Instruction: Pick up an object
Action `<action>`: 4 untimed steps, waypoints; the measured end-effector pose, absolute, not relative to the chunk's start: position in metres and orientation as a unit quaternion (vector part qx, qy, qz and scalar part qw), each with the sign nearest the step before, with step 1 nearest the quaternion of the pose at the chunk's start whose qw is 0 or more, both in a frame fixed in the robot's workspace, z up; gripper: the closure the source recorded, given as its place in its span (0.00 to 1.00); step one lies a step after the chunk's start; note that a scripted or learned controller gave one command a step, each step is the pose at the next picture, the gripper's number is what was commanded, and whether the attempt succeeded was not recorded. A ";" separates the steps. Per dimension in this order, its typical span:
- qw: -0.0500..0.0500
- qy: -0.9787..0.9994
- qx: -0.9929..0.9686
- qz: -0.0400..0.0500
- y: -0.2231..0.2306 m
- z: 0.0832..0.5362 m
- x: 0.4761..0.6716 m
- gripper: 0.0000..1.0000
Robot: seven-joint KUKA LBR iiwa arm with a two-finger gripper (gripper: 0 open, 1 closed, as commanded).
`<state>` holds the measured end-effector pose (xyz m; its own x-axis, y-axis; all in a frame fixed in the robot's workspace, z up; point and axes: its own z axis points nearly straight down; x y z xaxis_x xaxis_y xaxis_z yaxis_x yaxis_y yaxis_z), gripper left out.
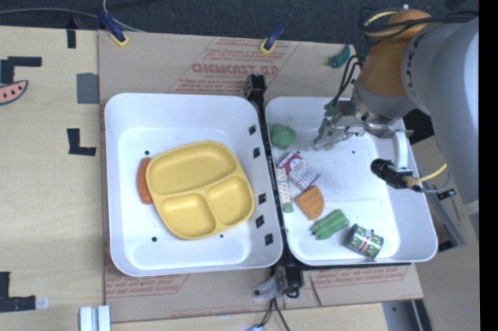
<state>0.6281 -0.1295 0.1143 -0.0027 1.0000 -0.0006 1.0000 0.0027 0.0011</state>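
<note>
My gripper (331, 135) hangs over the upper middle of the right bin (405, 240), its fingers spread apart with nothing between them. To its left lies a round green item (282, 136) by the bin's left wall. Below the gripper sit a small printed packet (296, 170), an orange wedge (310, 202), a green pickle-like piece (330, 224) and a small green can (363, 241) near the front edge.
The left bin (128, 244) holds a yellow divided tray (201, 188) with an orange-red item (144, 181) tucked under its left side. The arm's grey body and orange band (389, 65) loom over the right bin's far right corner. Cables cross the bench at the back.
</note>
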 end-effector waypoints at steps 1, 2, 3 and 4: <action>0.001 0.708 0.706 0.000 -0.129 0.114 0.628 0.00; -0.003 0.708 0.706 -0.007 -0.111 0.085 0.641 0.00; -0.005 0.708 0.706 -0.008 -0.111 0.094 0.641 1.00; -0.005 0.708 0.706 -0.009 -0.111 0.094 0.640 0.00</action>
